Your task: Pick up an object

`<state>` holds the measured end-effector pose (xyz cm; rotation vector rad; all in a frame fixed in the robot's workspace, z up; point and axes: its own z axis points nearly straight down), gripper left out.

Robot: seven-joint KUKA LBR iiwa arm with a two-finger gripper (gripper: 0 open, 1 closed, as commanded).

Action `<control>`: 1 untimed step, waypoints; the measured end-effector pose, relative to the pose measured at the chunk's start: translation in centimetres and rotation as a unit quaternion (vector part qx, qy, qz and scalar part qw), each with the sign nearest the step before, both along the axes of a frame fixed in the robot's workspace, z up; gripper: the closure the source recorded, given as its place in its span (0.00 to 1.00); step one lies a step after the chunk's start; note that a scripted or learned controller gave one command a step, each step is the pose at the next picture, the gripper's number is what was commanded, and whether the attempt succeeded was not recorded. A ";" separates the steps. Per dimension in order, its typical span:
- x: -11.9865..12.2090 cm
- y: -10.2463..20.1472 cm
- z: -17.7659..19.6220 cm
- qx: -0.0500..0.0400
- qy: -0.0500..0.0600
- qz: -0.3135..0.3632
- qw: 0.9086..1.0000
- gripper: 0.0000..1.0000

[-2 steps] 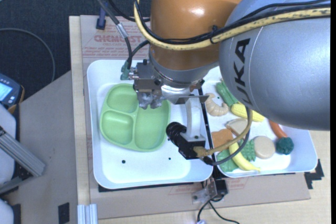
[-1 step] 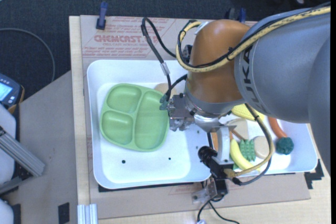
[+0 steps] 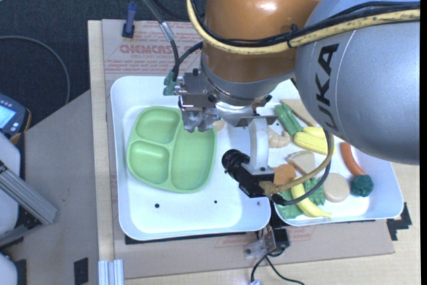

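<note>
Pale green divided plate (image 3: 167, 153), three compartments, lying flat in the left bin (image 3: 133, 217), toward its back. Toy foods heaped in the right bin (image 3: 383, 200): corn cob (image 3: 311, 141), green pod (image 3: 288, 119), orange carrot (image 3: 351, 158) with broccoli (image 3: 362, 186) at its tip, banana (image 3: 303, 200), tan round piece (image 3: 335, 187). Others partly hidden, kind unclear.

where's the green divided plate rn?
The green divided plate lies in the left white bin, toward its upper left, directly beneath the arm's gripper; the toy food sits in the right bin.
</note>
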<state>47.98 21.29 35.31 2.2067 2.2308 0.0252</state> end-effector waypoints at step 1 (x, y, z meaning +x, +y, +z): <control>-0.4 -2.3 -16.5 -0.008 0.016 -0.007 1.000 1.00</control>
